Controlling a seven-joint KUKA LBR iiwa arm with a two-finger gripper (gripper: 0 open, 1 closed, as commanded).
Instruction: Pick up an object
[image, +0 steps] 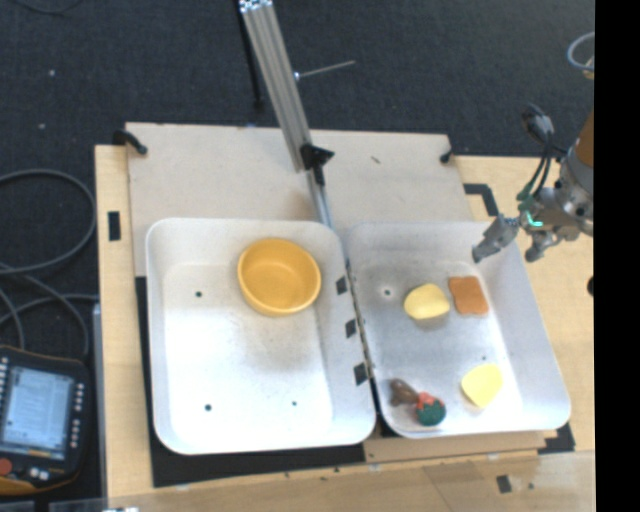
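Observation:
My gripper hangs over the upper right corner of the right bin, its two fingers spread open with nothing between them. Below and to its left lie an orange-brown block and a pale yellow lump. Nearer the front of that bin are a yellow wedge-shaped piece and a small brown, red and green toy. An orange-yellow bowl stands upright in the left bin, near its back edge.
A slanted metal pole rises from the bench behind the seam between the bins. Black clips mark the seam. A teach pendant and cables lie off the bench at the left.

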